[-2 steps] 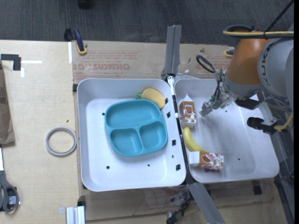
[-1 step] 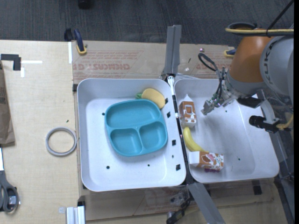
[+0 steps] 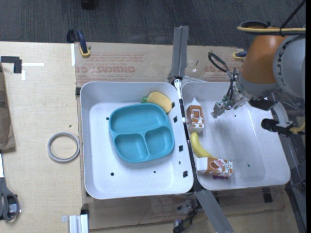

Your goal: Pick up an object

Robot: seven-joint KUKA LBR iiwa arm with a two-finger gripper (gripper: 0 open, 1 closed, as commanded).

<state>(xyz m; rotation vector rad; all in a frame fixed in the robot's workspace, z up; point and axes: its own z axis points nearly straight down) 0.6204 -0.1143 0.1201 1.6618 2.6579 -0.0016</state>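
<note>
In the right bin lie a small orange-and-white carton near the left wall, a yellow banana below it, and another orange carton at the front left. My gripper hangs over the back of the right bin, to the right of the upper carton and apart from it, with nothing seen between its tips. The left bin holds a blue divided plate and a yellow lemon-like fruit at its back right corner.
A grey ring of tape lies on the bench left of the bins. Scissors sit at the lower left edge. A grey divider post rises between the bins at the back. The right half of the right bin's floor is bare.
</note>
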